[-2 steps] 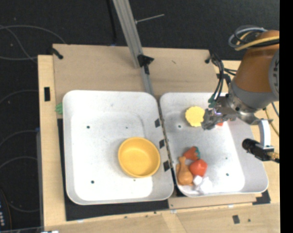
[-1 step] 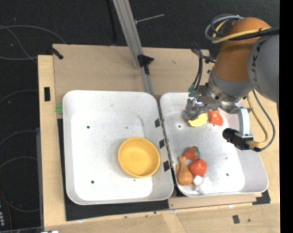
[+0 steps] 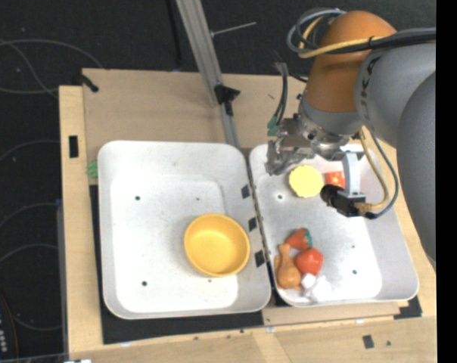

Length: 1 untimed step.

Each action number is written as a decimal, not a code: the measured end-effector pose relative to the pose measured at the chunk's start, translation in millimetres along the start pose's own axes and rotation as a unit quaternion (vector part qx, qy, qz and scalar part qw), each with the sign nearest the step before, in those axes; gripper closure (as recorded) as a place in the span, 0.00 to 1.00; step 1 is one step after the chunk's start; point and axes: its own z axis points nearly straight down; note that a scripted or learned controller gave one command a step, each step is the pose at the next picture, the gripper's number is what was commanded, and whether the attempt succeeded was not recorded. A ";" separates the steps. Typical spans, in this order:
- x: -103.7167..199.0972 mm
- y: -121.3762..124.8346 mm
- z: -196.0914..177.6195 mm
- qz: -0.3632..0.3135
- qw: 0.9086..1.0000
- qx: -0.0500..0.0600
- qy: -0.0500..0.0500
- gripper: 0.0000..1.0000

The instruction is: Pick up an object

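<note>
The claw [image 3: 283,157] hangs low over the far left corner of the right white plastic bin [image 3: 365,271]; whether it is wide or narrow I cannot tell, as the wrist hides it. Just to its right lies a flat round yellow disc-shaped object [image 3: 305,181], the likeliest target, with a small orange-red block [image 3: 335,178] touching its far side. The disc looks light, rigid and smooth, so probably slippery; pinching across its rim seems the safest hold. Nearer the camera from the claw sits a pile of orange and red toy food pieces [image 3: 296,259]. Left of the claw, in the other white bin [image 3: 138,203], rests a yellow plastic bowl [image 3: 216,244], on the counter [image 3: 153,100]
</note>
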 end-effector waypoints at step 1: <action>52.0 19.0 9.0 0.000 1.000 0.000 -0.001 1.00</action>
